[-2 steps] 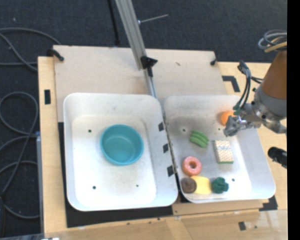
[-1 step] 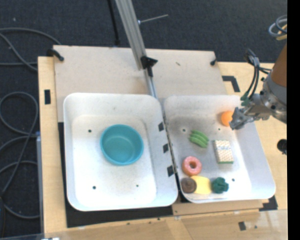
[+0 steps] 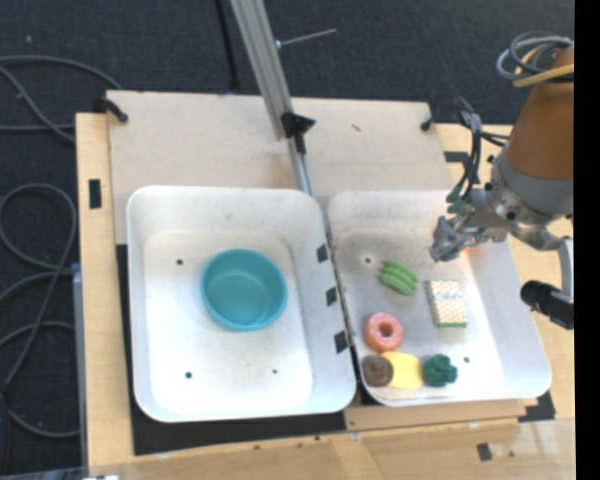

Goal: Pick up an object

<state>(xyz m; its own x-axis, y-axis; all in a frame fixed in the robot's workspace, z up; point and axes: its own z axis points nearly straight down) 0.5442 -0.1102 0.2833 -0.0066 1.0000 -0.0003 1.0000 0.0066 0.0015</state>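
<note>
Camera view from above: two white bins side by side on a wooden bench, left bin (image 3: pixel 160 268) bearing a teal bowl (image 3: pixel 243 287) near its middle, right bin (image 3: pixel 500 298) bearing the small pieces. Clustered toward six o'clock in the right bin, probably left loose so that any one can be taken: green pod-shaped toy (image 3: pixel 398 277) near the bin's centre, speckled yellow sponge block (image 3: pixel 447 303) just beside it at three o'clock, pink ring doughnut (image 3: pixel 383 331) below, then a row along the near wall — brown lump (image 3: pixel 377 370), yellow block (image 3: pixel 405 370) touching it, dark green knobbly piece (image 3: pixel 439 369) at the row's right end. Gripper (image 3: pixel 446 240) hanging at about one o'clock of the pod toy, above bare bin floor, nothing seen between its tips; jaws too blurred and dark to tell whether spread or pressed together. Nearest likely targets, judging by position: pod toy, small, ridged and bright green, lying tilted; or sponge block, flat-sided and likely easier to pinch. No object yet lifted.
</note>
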